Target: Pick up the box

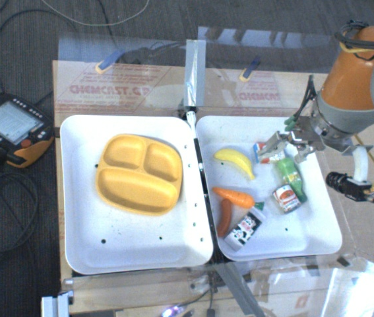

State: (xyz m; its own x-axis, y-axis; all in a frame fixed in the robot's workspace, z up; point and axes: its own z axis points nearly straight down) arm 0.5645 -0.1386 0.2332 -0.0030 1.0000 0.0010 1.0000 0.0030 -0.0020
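Observation:
A black-and-white patterned box (246,228) lies tilted near the front of the right bin (318,240). A smaller white box with red and blue print (266,152) lies at the back, next to the banana. My gripper (288,146) hangs over the back right of that bin, its fingers spread open with nothing between them. Its left finger (274,140) is just above the small printed box. A green bottle (289,174) lies right under and in front of the gripper.
In the right bin are also a yellow banana (235,162), a carrot (234,197), a brown sausage (225,217) and a red-labelled can (286,198). The left bin (81,243) holds a yellow divided plate (139,173). A teach pendant (12,129) lies on the floor to the left.

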